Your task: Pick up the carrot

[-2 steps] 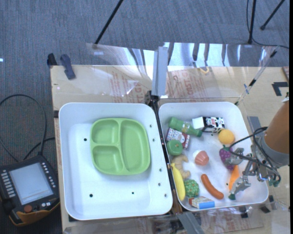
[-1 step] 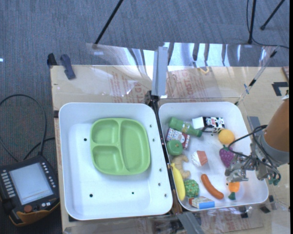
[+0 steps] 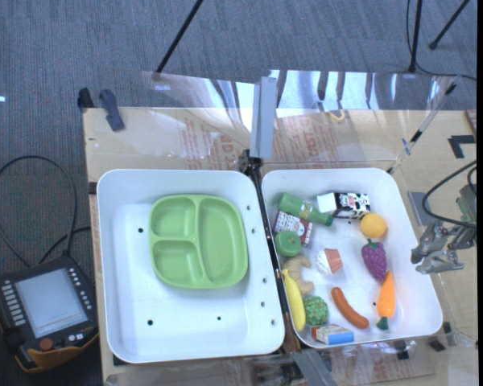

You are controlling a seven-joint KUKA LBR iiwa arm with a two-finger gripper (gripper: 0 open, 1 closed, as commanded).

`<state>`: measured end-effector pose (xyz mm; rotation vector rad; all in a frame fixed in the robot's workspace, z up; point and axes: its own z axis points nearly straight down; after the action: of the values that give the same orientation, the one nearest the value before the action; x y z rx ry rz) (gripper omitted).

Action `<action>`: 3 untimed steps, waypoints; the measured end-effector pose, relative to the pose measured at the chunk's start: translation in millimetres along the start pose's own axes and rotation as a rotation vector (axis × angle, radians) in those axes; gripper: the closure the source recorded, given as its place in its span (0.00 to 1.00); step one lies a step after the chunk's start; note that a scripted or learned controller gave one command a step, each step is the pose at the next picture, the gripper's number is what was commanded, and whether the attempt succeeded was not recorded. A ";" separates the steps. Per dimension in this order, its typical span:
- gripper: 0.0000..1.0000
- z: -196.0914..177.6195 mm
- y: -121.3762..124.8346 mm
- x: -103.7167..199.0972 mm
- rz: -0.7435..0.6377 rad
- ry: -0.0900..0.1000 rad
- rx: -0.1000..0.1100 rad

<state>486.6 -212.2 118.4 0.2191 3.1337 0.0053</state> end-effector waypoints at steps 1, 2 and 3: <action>1.00 -150.4 -0.6 8.2 -0.204 -0.006 0.004; 0.00 -85.0 78.7 -3.9 0.044 0.001 0.002; 0.00 -85.0 78.6 -3.9 0.044 0.001 0.002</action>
<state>501.4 -135.2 203.7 0.2883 3.1296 0.0031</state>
